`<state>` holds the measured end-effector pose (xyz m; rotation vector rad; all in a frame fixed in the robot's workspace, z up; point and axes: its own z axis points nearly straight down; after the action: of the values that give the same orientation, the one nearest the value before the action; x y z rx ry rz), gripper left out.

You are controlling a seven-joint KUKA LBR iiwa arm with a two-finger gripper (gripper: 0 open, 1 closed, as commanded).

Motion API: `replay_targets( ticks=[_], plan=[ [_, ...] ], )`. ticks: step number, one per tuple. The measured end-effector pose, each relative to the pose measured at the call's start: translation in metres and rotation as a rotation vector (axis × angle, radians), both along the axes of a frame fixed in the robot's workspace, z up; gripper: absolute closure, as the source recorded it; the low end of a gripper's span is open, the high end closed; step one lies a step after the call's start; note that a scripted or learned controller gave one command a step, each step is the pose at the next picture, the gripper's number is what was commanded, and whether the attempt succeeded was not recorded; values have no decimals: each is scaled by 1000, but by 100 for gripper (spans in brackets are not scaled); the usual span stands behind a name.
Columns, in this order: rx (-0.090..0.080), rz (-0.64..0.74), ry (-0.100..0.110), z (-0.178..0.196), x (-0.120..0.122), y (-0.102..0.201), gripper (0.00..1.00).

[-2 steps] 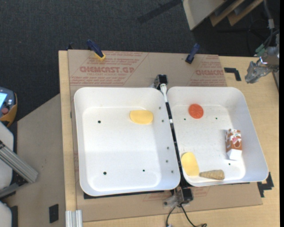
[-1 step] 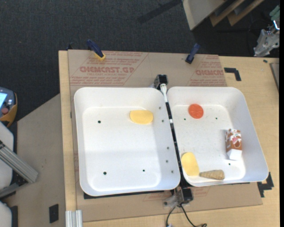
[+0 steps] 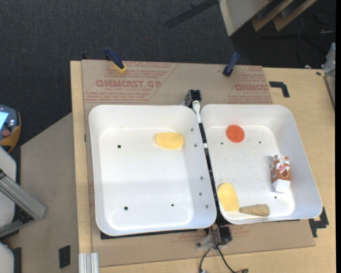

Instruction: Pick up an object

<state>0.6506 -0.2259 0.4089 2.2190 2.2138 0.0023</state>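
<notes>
Camera view, yellow oval [image 3: 170, 140] in left bin [image 3: 106, 176], small carton [image 3: 280, 173], perhaps, in right bin [image 3: 298, 154]

Table on dark carpet, seen from above

A tan table [image 3: 298, 96], topped with a printed cardboard sheet [image 3: 133, 80] held by two blue clamps [image 3: 115, 58], stands on dark grey carpet [image 3: 48, 32]. Pale wooden furniture [image 3: 266, 13] shows at the top right, and a grey metal rail [image 3: 18, 194] crosses the lower left.
</notes>
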Motion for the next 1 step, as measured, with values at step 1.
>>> replay_targets(
  ticks=[1],
  plan=[
    [-4,2,-13,138,-36,2,100]
  ],
)
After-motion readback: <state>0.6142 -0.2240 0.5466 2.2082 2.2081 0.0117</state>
